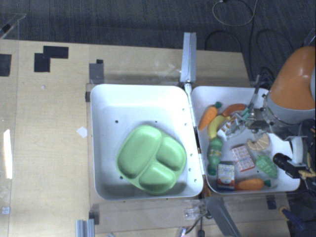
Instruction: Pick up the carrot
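Bench (49, 132) under both bins. Left bin (106, 100) holds a green divided plate (151, 158), sitting toward its near right part. Right bin (200, 95) is crowded with toy food. My arm (295, 85) comes in from the right, orange band over the right bin's far right corner. My gripper (236, 123) hangs over the upper middle of the right bin, pointing left; can't tell its state, the tip is a blur of metal against the clutter. Carrot (208, 117) lies tilted at the bin's far left, just left of my gripper, near but apart from it as far as I can see. Yellow banana (216, 126) touches the carrot's right side, between it and the gripper. A red-orange piece (234, 108) sits just behind the gripper. Green bottle (214, 152) below the banana along the left wall. Small box (225, 175) and a second orange piece (249, 184) at the near edge. Checkered card (243, 157), tan round (258, 143), green leafy piece (267, 166) on the right side.
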You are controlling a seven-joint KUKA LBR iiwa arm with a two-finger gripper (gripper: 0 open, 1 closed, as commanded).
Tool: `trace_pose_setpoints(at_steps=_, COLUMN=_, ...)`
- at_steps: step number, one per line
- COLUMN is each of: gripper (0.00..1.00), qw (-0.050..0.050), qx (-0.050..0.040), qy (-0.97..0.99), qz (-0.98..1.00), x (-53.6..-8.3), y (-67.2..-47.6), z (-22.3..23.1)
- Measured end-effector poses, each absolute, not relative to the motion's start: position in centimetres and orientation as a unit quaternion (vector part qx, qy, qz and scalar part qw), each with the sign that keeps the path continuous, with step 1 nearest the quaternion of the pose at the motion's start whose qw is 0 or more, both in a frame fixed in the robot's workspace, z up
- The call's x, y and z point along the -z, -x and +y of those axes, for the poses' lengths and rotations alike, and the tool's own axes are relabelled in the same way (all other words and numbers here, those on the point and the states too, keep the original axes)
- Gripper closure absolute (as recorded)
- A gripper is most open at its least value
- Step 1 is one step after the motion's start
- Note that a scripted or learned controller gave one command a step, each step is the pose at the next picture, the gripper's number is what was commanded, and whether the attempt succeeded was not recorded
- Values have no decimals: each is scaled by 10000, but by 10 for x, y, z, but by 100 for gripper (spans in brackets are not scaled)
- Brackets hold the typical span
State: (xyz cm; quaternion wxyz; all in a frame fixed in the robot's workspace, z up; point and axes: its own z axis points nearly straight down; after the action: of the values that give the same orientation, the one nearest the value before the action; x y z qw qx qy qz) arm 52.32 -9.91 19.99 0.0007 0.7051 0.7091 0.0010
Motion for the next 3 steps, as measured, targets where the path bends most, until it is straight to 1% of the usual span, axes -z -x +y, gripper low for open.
trace_pose_setpoints(at_steps=1, gripper=0, qw=13, qx=-18, qy=-7062, qz=7080, x=-185, y=-584, z=-53)
trace_pose_setpoints(at_steps=2, gripper=0, qw=29, qx=-30, qy=-7043, qz=7099, x=-103, y=-621, z=-78)
trace_pose_setpoints(at_steps=3, gripper=100, qw=44, qx=-52, qy=-7044, qz=7098, x=-115, y=-623, z=-77)
